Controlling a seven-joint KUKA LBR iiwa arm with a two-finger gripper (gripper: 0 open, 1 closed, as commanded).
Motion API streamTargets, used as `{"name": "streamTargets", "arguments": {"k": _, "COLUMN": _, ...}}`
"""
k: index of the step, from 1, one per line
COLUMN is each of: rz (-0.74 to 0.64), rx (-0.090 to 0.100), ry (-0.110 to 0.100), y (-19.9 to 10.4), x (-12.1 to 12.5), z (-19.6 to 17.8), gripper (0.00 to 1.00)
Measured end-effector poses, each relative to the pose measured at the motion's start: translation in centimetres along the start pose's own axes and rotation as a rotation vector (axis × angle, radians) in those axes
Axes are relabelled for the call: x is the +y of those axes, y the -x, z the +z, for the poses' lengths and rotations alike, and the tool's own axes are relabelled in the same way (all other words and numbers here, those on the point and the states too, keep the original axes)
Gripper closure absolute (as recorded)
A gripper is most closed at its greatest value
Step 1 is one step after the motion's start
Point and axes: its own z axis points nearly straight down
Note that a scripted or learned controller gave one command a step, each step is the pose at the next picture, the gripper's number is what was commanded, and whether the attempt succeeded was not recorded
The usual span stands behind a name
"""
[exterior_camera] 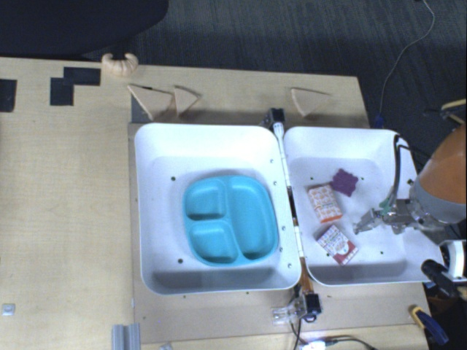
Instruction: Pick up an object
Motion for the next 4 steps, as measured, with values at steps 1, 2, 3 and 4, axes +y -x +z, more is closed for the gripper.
{"name": "streamTargets", "arguments": {"k": 1, "rz": -0.002, "rx": 0.0, "ry": 0.004, "y": 0.0, "x": 0.2, "z": -1.1, "gripper": 1.0}}
{"name": "streamTargets", "arguments": {"k": 2, "rz": -0.002, "rx": 0.0, "ry": 0.004, "y": -0.1, "x": 0.2, "z": -1.1, "gripper": 0.0}}
{"name": "streamTargets", "arguments": {"k": 3, "rz": 0.002, "rx": 0.0, "ry": -0.007, "y": -1.6, "x": -0.3, "z": 2.3, "gripper": 0.0}}
{"name": "streamTargets", "arguments": {"k": 4, "rz": -0.001, "rx": -0.001, "ry": 0.0, "y": -1.6, "x": -0.1, "z": 1.1, "gripper": 1.0}}
